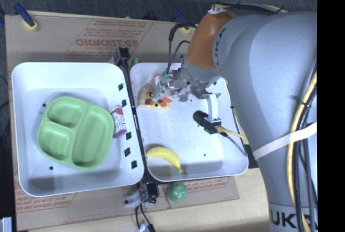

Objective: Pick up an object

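- The gripper (171,87) is low over the far end of the right bin (215,163), just above a small orange-and-yellow toy (153,99) that lies against the bin's left wall.
- Whether the fingers are spread or pressed together I cannot tell; the metal parts there blur into each other and into the toy.
- That toy seems the likeliest target, judging from how close the gripper hangs (nothing shows it pinched yet).
- A banana (164,156) lies at the near end of the same bin, well apart from the gripper, curved along the front wall.
- The left bin (27,77) holds a green divided plate (75,131), set flat in the middle, and a small wrapped packet (118,120) wedged by the bin's right wall.
- A green ball (176,191) sits outside the bins on the cardboard (102,34) that covers the desk, near the right bin's front rim.
- The toy's place against the wall may hamper a clean grasp, since one finger would need room on the wall side.
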Tool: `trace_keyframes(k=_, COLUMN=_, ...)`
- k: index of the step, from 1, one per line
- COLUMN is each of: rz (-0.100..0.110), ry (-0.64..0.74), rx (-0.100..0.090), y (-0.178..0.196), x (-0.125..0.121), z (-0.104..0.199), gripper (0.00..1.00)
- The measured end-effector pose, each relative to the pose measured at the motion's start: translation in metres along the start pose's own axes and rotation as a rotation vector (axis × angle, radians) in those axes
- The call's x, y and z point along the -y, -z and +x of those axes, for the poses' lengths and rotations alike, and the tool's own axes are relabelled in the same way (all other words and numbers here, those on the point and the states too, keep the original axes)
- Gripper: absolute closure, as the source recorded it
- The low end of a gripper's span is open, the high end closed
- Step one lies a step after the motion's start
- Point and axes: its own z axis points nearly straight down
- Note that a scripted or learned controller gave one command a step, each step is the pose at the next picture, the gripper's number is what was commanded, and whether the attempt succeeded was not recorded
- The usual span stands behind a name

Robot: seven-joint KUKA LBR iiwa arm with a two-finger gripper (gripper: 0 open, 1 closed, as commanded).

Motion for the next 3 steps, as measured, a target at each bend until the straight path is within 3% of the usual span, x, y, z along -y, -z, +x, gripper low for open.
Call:
trace_keyframes(k=1, rz=-0.003, ry=-0.004, rx=0.0, y=0.089, x=-0.01, z=0.068, gripper=1.0)
trace_keyframes(k=2, rz=0.002, ry=-0.005, rx=0.001, y=0.102, x=0.081, z=0.051, gripper=1.0)
trace_keyframes(k=3, rz=0.002, ry=-0.005, rx=0.001, y=0.087, x=0.151, z=0.038, gripper=1.0)
